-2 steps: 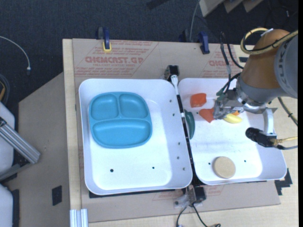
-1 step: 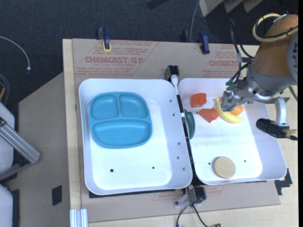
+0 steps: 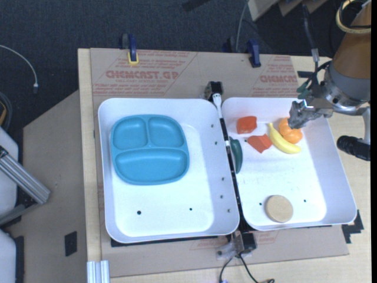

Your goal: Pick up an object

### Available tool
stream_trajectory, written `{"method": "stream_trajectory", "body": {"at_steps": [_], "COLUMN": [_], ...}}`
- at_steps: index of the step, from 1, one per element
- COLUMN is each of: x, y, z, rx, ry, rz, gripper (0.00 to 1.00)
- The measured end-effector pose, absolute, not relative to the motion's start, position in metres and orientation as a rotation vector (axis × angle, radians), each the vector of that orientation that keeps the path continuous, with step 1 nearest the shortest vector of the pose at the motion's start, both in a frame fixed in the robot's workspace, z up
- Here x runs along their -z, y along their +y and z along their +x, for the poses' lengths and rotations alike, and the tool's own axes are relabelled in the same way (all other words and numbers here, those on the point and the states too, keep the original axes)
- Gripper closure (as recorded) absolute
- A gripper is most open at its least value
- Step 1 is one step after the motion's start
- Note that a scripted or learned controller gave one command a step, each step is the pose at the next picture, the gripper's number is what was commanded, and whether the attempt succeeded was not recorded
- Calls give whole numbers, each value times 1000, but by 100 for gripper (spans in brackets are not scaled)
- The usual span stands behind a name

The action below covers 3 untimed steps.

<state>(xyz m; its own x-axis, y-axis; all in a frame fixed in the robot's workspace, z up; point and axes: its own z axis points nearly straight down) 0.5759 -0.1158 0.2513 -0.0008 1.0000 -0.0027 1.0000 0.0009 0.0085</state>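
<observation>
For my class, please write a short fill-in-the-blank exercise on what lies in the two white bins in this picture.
1. The blue divided plate lies in the ____ bin.
2. The yellow banana lies in the ____ bin.
3. The gripper is above the ____ fruit beside the banana.
4. The round tan disc lies near the right bin's ____ edge.

Missing words: left; right; orange; front

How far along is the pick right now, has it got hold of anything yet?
Done: the arm has reached into the right bin, and the gripper sits low beside the orange piece and the banana. In hand: nothing visibly lifted; both lie on the bin floor. Left: grasp and lift. The red blocks, round disc and blue plate look untouched.
</observation>
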Motion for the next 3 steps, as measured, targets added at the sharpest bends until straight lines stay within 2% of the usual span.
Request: {"method": "stream_trajectory", "body": {"at_steps": [1,3], "x": [-248,-255], "y": [-58,42], "z": [558,546], "rx": [1,-1], "ry": [2229,2230], "rz": [2219,2216], "gripper": [100,100]}}
